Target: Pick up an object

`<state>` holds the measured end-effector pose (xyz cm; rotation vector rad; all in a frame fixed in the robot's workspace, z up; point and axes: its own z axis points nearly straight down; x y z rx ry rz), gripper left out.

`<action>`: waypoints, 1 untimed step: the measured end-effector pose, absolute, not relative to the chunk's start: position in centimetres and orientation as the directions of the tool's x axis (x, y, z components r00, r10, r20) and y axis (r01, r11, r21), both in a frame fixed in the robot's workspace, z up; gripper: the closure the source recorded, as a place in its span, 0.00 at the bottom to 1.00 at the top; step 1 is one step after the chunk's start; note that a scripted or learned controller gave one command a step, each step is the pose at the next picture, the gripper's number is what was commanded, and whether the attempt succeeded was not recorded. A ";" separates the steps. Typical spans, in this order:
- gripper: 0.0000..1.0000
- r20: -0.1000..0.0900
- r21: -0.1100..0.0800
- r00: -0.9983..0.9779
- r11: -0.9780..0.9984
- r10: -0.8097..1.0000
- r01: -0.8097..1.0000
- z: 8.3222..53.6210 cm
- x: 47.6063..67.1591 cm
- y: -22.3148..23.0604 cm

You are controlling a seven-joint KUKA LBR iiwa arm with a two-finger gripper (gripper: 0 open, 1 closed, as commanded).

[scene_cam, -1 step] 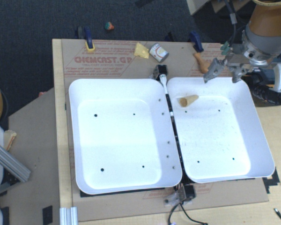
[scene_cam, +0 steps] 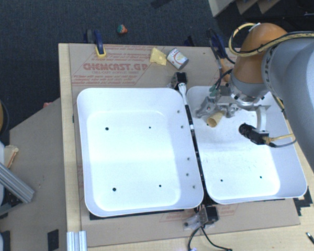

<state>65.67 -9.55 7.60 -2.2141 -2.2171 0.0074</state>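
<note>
A small tan cork-like cylinder (scene_cam: 214,120) is in the right bin (scene_cam: 251,177), near its far left corner. My gripper (scene_cam: 213,110) hangs right over it at the end of the grey arm with the orange band (scene_cam: 256,46). The cylinder's tan end pokes out just below the gripper's grey metal. Whether it is touched or gripped cannot be made out.
The left bin (scene_cam: 136,150) lies beside the right one, sharing a black divider edge (scene_cam: 192,135). Behind the bins on the board lie a yellow scrap (scene_cam: 158,56), a small box (scene_cam: 177,59) and a blue clamp (scene_cam: 99,43). A black plug with a yellow cable (scene_cam: 251,132) hangs over the right bin.
</note>
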 end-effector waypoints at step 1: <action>1.00 -0.001 0.005 0.000 0.000 1.000 1.000 9.7 66.0 -9.7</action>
